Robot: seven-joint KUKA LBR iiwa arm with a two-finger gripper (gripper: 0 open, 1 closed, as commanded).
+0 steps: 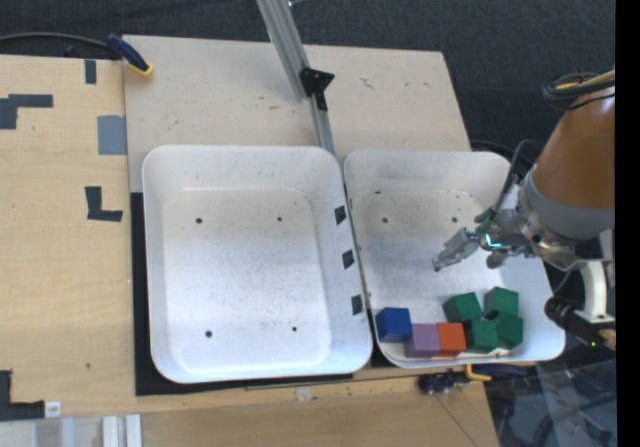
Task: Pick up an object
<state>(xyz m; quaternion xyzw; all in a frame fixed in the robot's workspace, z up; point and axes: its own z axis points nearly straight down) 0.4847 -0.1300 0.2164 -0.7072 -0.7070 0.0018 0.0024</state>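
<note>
One blue block (394, 323), one purple (426, 338), one orange (452, 337), three green (487, 318).

No text, label, brand, number or sign can be read anywhere in the camera view. The dark grey and black tape-like patches on the pale wooden bench top (60, 235) are plain shapes without lettering, and the small black squares along the shared rims of the two shallow white plastic bins (345, 235) carry no legible marks.
</note>
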